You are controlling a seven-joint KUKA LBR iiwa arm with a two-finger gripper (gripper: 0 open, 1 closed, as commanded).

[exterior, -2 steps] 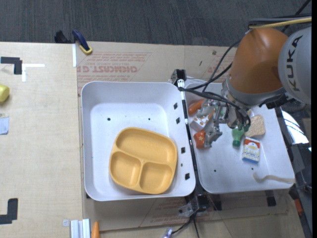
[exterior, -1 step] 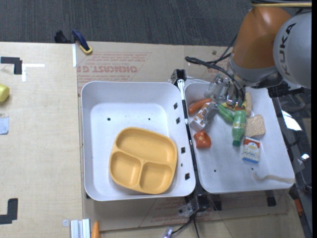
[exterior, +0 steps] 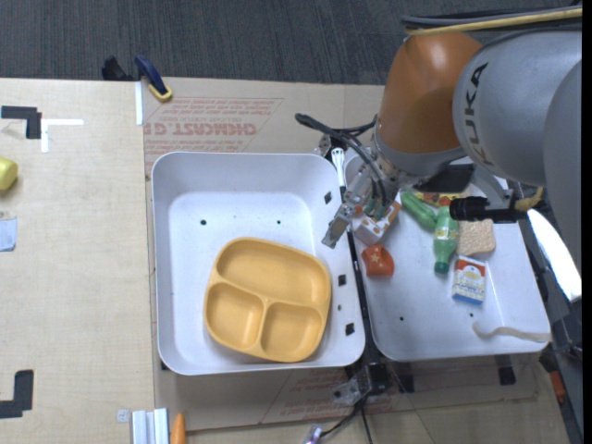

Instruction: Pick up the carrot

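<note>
Dark carpet borders the cardboard-covered table [exterior: 74, 276]. Left bin [exterior: 176, 248] holds a smooth yellow sectioned plate [exterior: 268, 299]. Right bin [exterior: 416, 331] groups the food items, so the arm works there. Pincer [exterior: 356, 213] hangs at the bins' shared edge; its state cannot be determined. Carrot [exterior: 388, 213], possibly the orange piece with a green top, sits just beside it, above a red tomato [exterior: 377, 262].
</note>
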